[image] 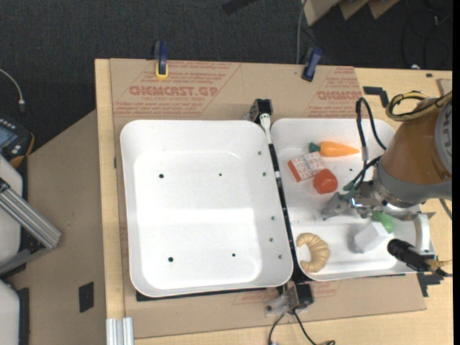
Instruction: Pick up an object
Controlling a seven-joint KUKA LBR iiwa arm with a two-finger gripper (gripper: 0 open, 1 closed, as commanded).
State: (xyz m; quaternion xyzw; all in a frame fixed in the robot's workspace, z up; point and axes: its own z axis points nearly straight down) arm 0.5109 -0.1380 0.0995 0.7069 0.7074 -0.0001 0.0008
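Right bin (302, 131) | gripper (338, 205) fingers spread, holding nothing | red object (325, 181) just above fingers

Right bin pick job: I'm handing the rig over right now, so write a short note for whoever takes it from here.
Tool: low in the right bin, nothing seen between its fingers; open or shut is not clear.
Items in the right bin: carrot at the far side, red-and-white packet, red piece, croissant in the near corner, grey block and a green piece by the wrist.
Left bin: holds none of them.
Done: no pick visible.
Left: grasp one item and lift it.
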